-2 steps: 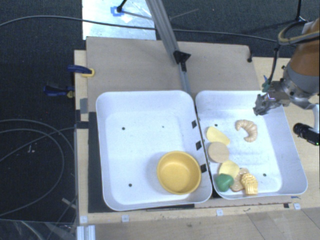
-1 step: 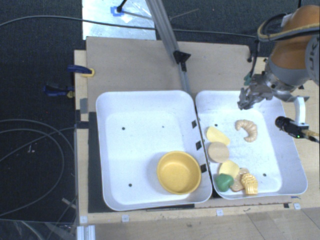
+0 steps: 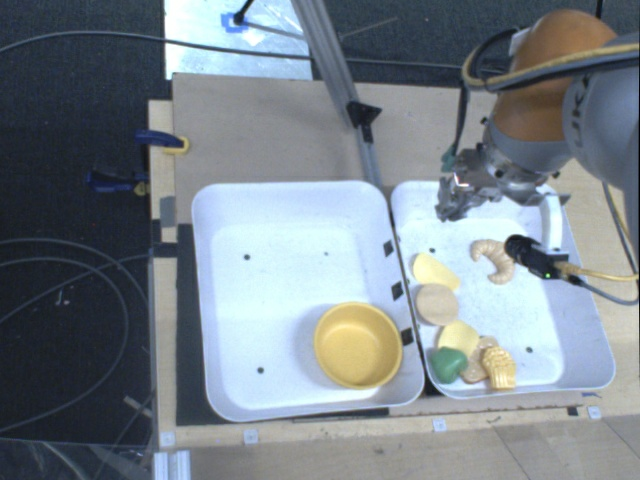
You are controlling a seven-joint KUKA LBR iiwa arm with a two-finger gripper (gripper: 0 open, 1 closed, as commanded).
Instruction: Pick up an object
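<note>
Hovering over the right bin's (image 3: pixel 580 363) far end, my gripper (image 3: pixel 455 203) points down; its grip state I cannot tell. Near it lies a curved tan croissant (image 3: pixel 494 259), ends toward me. Pale discs (image 3: pixel 436 303), a green piece (image 3: pixel 447 364) and corn (image 3: pixel 499 367) crowd the near-left corner. A yellow bowl (image 3: pixel 357 344) sits in the left bin (image 3: pixel 260 218).

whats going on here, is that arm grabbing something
A KUKA arm reaches in from the right, its gripper over the back of the right bin. No object can be made out in it. A curved tan piece lies just in front, and a cluster of small food-like items sits along that bin's near left side. The left bin holds a yellow bowl.
</note>
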